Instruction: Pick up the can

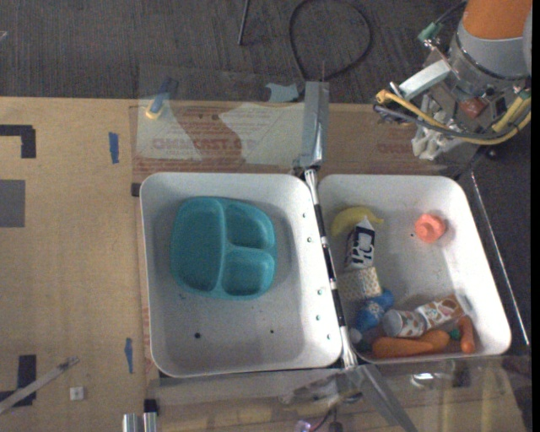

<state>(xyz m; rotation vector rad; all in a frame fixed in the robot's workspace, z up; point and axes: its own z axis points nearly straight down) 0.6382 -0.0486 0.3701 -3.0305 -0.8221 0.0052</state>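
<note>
While the arm hangs at the upper right of the frame, above the desk and outside both bins, its pincer sits in a tangle of yellow and grey cabling, and whether it is apart or together cannot be told from this angle; nothing is seen clamped in it. Task obj.: the can, lying on its side in the lower right of the frame, near the front wall of the right bin. It rests wedged among neighbours, w/ an orange carrot touching or just beside it along the front, a 2nd small carrot at its right end, and a blue toy just beside its left end. Probably the sloped bin wall has gathered loose items toward this corner, hence the crowding. Further up the same bin: a yellow banana, a black-and-white carton just below it, a beige patterned block, and, well apart at upper right, a coral cup-like piece. The left bin carries a teal divided plate, irrelevant to the task. Judgement: approach not yet begun; since the can lies flat w/ its long axis roughly left-right, a descent w/ the pincer closing across its short width looks best, and the carrots' closeness risks a blocked or shared grip.
</note>
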